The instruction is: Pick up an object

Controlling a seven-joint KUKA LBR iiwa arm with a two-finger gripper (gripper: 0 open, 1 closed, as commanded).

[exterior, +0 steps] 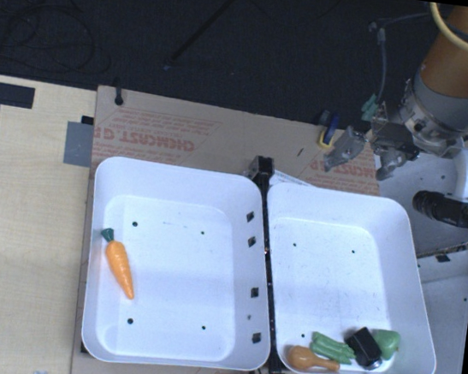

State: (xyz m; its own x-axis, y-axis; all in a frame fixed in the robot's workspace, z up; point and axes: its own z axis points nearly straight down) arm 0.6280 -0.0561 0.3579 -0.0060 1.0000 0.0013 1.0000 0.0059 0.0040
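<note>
Gripper (366, 159) hangs wide open, holding nothing, above the right bin's (411, 276) far rim; best pick looks like the lone carrot (120, 267) in the left bin (174, 184), approached squarely.

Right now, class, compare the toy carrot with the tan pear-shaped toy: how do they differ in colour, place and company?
The toy carrot is bright orange with a green top; the tan pear-shaped toy is duller and paler. The carrot lies in the left bin; the pear-shaped toy lies in the right bin, at its near edge. The carrot lies alone; the pear-shaped toy sits beside a green pod-shaped toy and a black block. Both are toy foods lying flat.
</note>
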